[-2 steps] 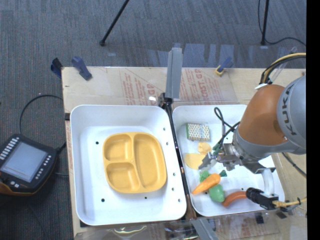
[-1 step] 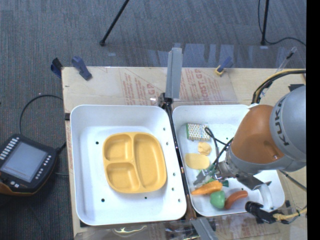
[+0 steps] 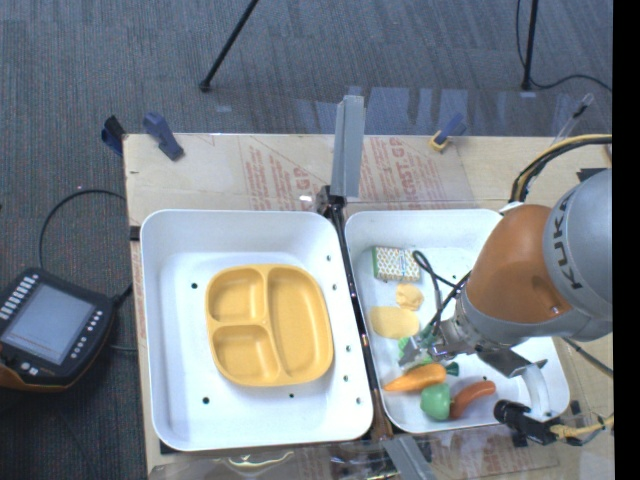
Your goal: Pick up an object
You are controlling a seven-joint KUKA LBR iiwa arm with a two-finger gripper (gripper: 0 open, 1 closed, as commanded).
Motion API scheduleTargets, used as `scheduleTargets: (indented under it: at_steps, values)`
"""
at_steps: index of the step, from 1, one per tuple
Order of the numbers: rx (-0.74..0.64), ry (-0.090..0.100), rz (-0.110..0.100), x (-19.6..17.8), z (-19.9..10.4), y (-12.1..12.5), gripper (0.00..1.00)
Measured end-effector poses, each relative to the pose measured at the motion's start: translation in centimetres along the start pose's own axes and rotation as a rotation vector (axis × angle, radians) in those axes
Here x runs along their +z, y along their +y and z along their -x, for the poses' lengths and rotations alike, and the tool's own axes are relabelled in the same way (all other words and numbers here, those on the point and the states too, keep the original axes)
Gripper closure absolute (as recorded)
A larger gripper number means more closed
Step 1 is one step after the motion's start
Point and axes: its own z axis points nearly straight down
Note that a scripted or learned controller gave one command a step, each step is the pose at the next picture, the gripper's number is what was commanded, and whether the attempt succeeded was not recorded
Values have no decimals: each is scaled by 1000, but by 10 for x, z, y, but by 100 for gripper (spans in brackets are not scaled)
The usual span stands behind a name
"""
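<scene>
- The right bin [image 3: 480, 220] holds a small heap of toy food, any piece of which could be the thing to pick up: a pale yellow rounded piece [image 3: 393, 321], a smaller yellow bit [image 3: 409, 296] just above it, an orange carrot [image 3: 415, 377], a green rounded piece [image 3: 435, 402], and an orange-red sausage shape [image 3: 472, 394].
- A small green and white patterned packet [image 3: 396, 263] lies near the top left of that bin, apart from the cluster.
- The carrot lies slantwise along the bin's lower left, with the green piece just beside its right end and the sausage shape next to that.
- The tool [image 3: 425, 345] sits low over the bin, just above the carrot and below the pale yellow piece; whether it is open or closed, or has hold of anything, I cannot tell.
- The grey arm [image 3: 590, 258] with its orange band [image 3: 510, 268] covers much of the bin's right half.
- The left bin [image 3: 170, 268] holds a yellow three-part plate [image 3: 268, 324], lying flat near its middle.
- Both bins rest on a counter [image 3: 230, 173] of brown board with red print; blue clamps [image 3: 162, 135] grip its far edge.
- Grey carpet [image 3: 120, 48] surrounds it; a handheld pendant [image 3: 45, 328] lies on the floor at left.
</scene>
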Motion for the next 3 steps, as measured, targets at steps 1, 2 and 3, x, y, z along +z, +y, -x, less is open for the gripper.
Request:
scheduleTargets:
  at_steps: [1, 2, 3]
  values:
    - [65, -4, 11, -95, -42, 57, 100]
    - [8, -4, 3, -92, -15, 7, 100]
    - [110, -4, 9, -142, -49, 103, 100]
